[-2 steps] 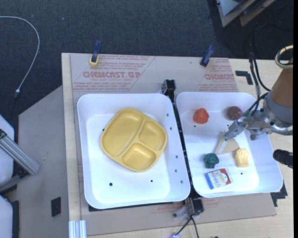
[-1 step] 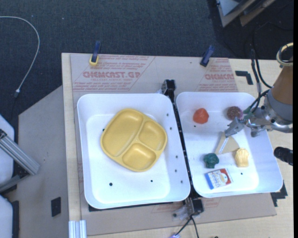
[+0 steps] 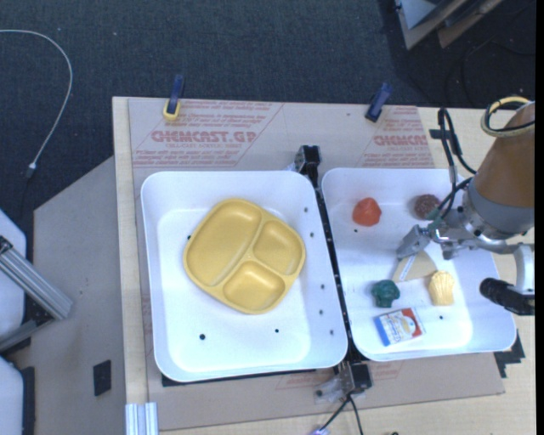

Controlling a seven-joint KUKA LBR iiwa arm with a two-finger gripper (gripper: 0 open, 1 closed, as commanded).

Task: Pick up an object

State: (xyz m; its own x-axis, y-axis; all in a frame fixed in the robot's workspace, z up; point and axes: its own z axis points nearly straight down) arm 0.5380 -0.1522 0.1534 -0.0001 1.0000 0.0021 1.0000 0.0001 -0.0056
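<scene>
Gripper [image 3: 414, 248] at right-centre of frame, over right bin [image 3: 361, 336]; finger state indeterminable; green object [image 3: 385, 292] just below.

Around your bench: dark blue-grey carpeted floor [image 3: 212, 42] filling the frame's top; thin white cable [image 3: 59, 59] looping at upper left; silver aluminium rail [image 3: 30, 276] at left edge; pale wooden board [image 3: 442, 17] at upper right corner.

The right bin [image 3: 340, 255] is crowded: a red piece [image 3: 366, 212] and brown piece [image 3: 425, 205] toward its far edge, a green piece [image 3: 385, 293], yellow piece [image 3: 441, 288] and small box [image 3: 398, 326] toward its near edge. Bare floor lies between, along the bin's left wall.
</scene>
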